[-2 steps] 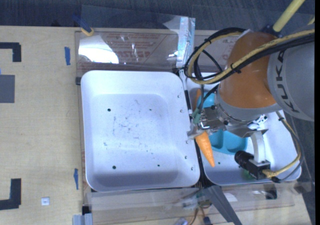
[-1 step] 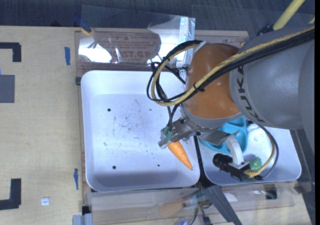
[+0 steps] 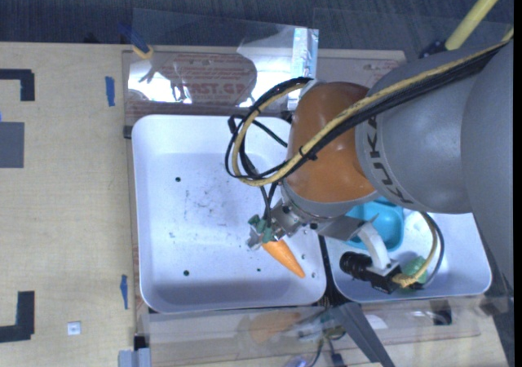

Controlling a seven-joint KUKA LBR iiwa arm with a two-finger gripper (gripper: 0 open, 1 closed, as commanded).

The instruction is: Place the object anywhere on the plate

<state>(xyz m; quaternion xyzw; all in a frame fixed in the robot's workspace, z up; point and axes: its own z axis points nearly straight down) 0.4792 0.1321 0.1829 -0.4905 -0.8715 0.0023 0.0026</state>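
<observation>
An orange toy carrot (image 3: 284, 256) with a green leafy top lies slanted in the near right corner of the left bin (image 3: 175, 194). My gripper (image 3: 269, 229) reaches down from under the orange wrist band, and its tip meets the carrot's green end. The wrist hides much of the gripper. A blue plate (image 3: 387, 220) sits in the right bin (image 3: 465, 263), partly covered by the arm.
The grey arm and its looped yellow and black cables (image 3: 249, 153) hang over the divide between the bins. A black and white fitting with a cable (image 3: 367, 266) lies over the right bin, near the plate. Wooden bench top extends to the left.
</observation>
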